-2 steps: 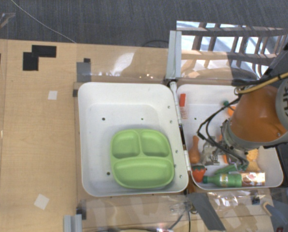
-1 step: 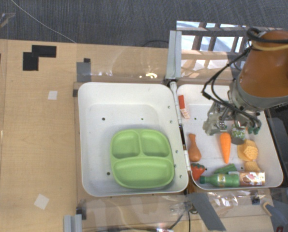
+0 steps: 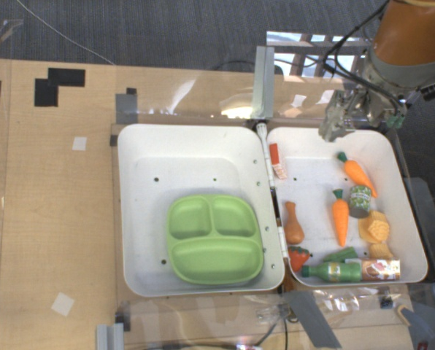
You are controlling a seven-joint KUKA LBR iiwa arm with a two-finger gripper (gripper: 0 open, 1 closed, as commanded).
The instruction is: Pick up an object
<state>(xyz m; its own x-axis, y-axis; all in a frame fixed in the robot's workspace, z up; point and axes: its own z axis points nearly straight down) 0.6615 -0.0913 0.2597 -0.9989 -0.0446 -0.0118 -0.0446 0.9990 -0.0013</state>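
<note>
The right bin (image 3: pixel 393 152) holds several toy foods. Two orange carrots lie there, one (image 3: pixel 357 173) near the far right and one (image 3: pixel 339 222) at the middle. A small green can (image 3: pixel 360 200) sits between them. A brown drumstick (image 3: pixel 294 223), a red and white tube (image 3: pixel 276 160), a green bottle (image 3: pixel 347 270), a yellow waffle piece (image 3: pixel 376 228) and a red fruit (image 3: pixel 298 257) also lie in it. My gripper (image 3: pixel 341 122) hangs over the bin's far edge, above and behind the far carrot, with nothing seen in it.
The left bin (image 3: pixel 141 166) holds a green divided plate (image 3: pixel 214 238) in its near half. A metal post (image 3: pixel 263 79) and frame stand behind the bins. The divider (image 3: pixel 269 188) between the two bins runs just left of the tube.
</note>
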